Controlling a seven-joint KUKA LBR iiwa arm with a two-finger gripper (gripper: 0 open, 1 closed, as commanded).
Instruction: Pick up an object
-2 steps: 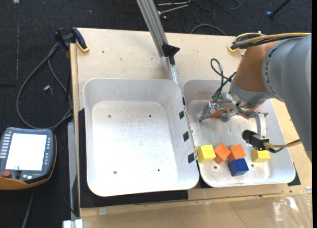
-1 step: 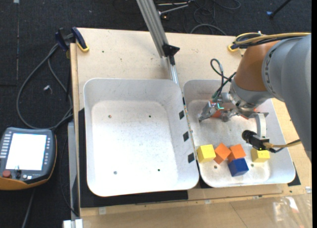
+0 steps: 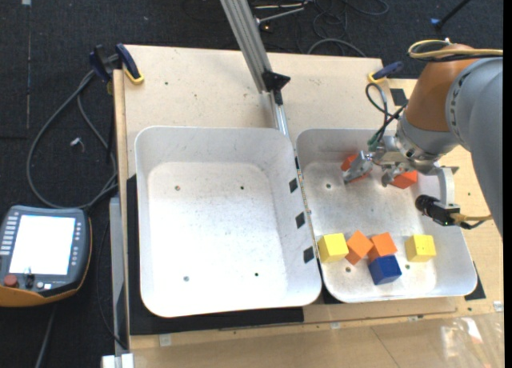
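Note:
My gripper (image 3: 375,174) hangs over the far part of the right bin (image 3: 448,282), open, with bare bin floor between its fingers. A small orange block (image 3: 350,162) lies just outside the left finger. Another orange-red block (image 3: 407,179) sits just outside the right finger, partly hidden by the wrist. Toward the bin's front lie a yellow cube (image 3: 332,245), two orange cubes (image 3: 359,245) (image 3: 385,242), a blue cube (image 3: 385,269) and a second yellow cube (image 3: 421,247).
The left bin (image 3: 160,198) adjoins the right one along a shared wall. A slanted metal pole (image 3: 244,26) comes down to the bins' far junction. A teach pendant (image 3: 42,256) lies off the bench at left. Cables run by the arm's wrist.

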